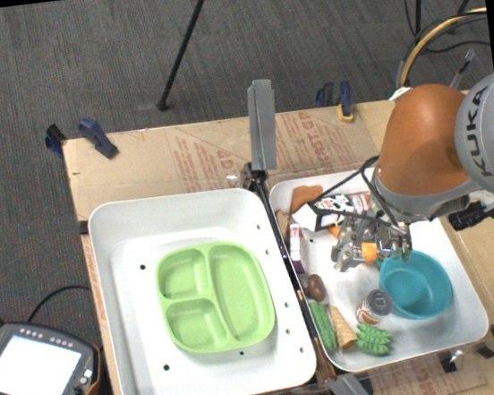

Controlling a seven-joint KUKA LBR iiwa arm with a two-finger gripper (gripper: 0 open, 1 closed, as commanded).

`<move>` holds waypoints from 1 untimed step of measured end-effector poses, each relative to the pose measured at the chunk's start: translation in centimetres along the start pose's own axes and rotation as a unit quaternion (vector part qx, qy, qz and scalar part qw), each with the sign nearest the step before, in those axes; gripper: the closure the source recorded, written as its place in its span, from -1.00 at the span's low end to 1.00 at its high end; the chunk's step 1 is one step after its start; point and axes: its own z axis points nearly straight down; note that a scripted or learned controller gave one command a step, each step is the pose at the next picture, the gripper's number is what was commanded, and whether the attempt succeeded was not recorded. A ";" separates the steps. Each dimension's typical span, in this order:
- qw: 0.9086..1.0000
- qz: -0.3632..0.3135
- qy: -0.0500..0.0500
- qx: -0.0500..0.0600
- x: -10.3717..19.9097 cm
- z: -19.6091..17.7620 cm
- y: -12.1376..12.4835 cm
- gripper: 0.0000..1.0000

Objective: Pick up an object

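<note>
Teal bowl (416, 284) sits in right bin (472, 316), just below-right of gripper (368, 246). Gripper hangs over clutter; whether it's clenched you cannot tell. Judgement: pick isolated target, bowl rim or green toy (372, 339); descend straight, avoid neighbours.

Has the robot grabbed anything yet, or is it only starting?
Reaching looks done: the gripper is down in the right bin, above the clutter beside the teal bowl. I can't see anything between its fingers, so no grasp is confirmed. Closing on an object and lifting it remain. The green tray lies in the left bin.
</note>
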 end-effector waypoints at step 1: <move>1.000 0.028 0.005 0.001 -6.2 7.0 -0.6 1.00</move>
